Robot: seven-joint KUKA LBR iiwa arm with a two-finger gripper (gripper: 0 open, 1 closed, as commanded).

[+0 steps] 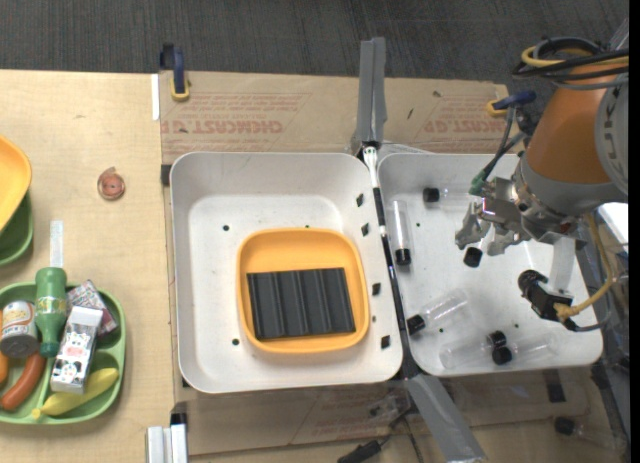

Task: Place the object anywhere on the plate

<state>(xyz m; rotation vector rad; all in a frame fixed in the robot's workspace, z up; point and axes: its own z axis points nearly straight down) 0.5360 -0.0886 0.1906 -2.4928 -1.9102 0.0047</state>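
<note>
Camera view, plate: square orange plastic plate (pixel 300 291) with a dark ribbed insert, lying in the left shallow white bin (pixel 200 201).
Camera view, objects: several clear plastic tubes with black caps scattered in the right shallow white bin (pixel 440 176); one clear tube (pixel 399 234) lying lengthwise against the left wall, another clear tube (pixel 440 311) nearer the front, a third (pixel 480 353) by the front rim, plus loose black caps (pixel 431 194).
Camera view, task's thing: presumably one of these tubes, all resting in the right bin, none on the plate.
Camera view, gripper: two-finger gripper (pixel 483 238) hanging over the right bin's middle, under the grey-and-orange arm (pixel 565 141).
Jaws: cannot tell whether apart or together, too small and cluttered; nothing clearly seen between them; contact with the bin floor unclear.
Risk, grasp: clear, round, slick tubes likely to roll or squirt away under a closing pinch.
Risk, choice: a tube hugging the wall leaves little room, so a collision with the bin wall is possible.
Risk, transfer: a weak hold could drop the tube over the divider between bins, short of the plate.
Risk, placing: a round tube may roll off the plate's ribbed insert.
</note>
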